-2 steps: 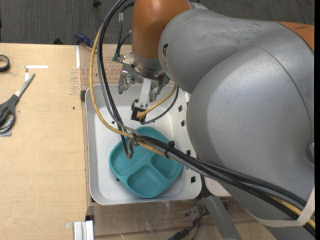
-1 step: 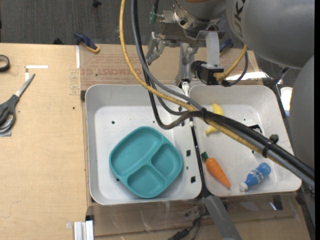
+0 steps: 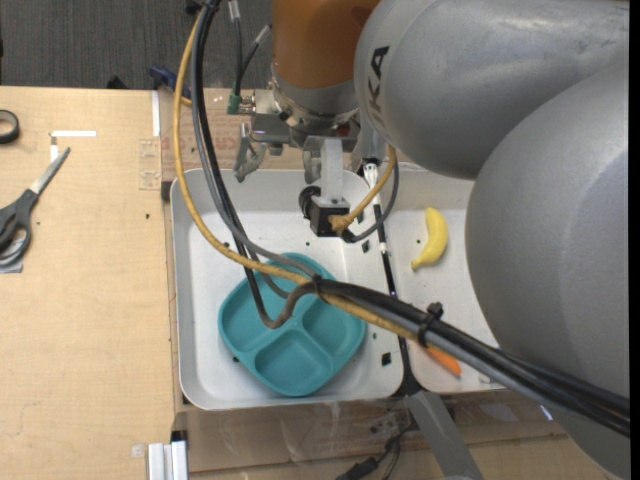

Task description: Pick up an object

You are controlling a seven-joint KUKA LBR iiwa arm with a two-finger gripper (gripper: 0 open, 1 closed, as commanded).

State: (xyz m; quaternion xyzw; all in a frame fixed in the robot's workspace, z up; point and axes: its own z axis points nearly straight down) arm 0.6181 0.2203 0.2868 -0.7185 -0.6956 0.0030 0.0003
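We see the gripper (image 3: 280, 168) hanging over the far edge of the left bin (image 3: 200, 298), jaws apart with nothing between them. A teal divided plate (image 3: 290, 353) lies in that bin toward its near side, and a banana (image 3: 432, 238) lies in the right bin (image 3: 430, 288).

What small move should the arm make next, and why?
Probably shift the gripper toward the front of the left bin, to above the rim of the teal divided plate. The gripper hangs at the bin's far edge, while the plate lies nearer the front.
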